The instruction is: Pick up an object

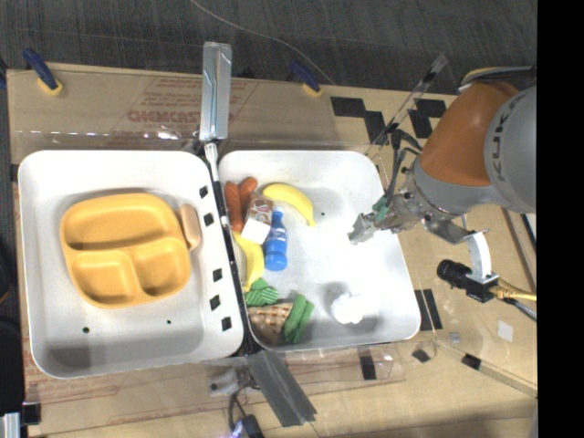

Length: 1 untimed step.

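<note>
My gripper [361, 232] hangs over the right part of the right bin [319, 331], above bare white floor, with nothing seen between its fingers. To its left lie a yellow banana [292, 200], a blue bottle [275, 243], two reddish sausages [240, 197] and a second yellow piece [251, 258] by the divider. At the bin's front left sit green leafy pieces [262, 295] and a brown waffle-like item [271, 318]. A white round object [347, 310] rests at the front right, below the gripper.
The left bin [55, 345] holds a yellow compartment tray [123, 247] and a tan oblong piece [191, 226] beside it. A metal bar [215, 89] stands at the back between the bins. Cables and a black fitting [465, 279] lie right of the right bin.
</note>
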Motion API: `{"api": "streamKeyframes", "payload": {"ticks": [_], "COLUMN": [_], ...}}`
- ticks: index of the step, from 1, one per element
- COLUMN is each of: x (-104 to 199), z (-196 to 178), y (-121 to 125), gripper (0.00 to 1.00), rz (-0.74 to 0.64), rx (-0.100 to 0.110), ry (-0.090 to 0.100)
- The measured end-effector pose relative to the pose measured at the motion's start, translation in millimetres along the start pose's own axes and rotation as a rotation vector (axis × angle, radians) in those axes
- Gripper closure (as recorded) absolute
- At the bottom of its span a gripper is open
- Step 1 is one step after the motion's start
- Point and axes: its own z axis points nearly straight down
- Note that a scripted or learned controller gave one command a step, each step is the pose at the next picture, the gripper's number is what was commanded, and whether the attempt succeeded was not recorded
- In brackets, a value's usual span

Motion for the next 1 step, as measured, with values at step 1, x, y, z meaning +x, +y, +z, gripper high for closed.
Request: {"api": "streamKeyframes", "payload": {"ticks": [1], "x": [-1.3], "z": [-3.7], "y": [1.3], "gripper": [0.0], "rz": [0.001], "rx": [-0.007], "ry": [-0.004]}}
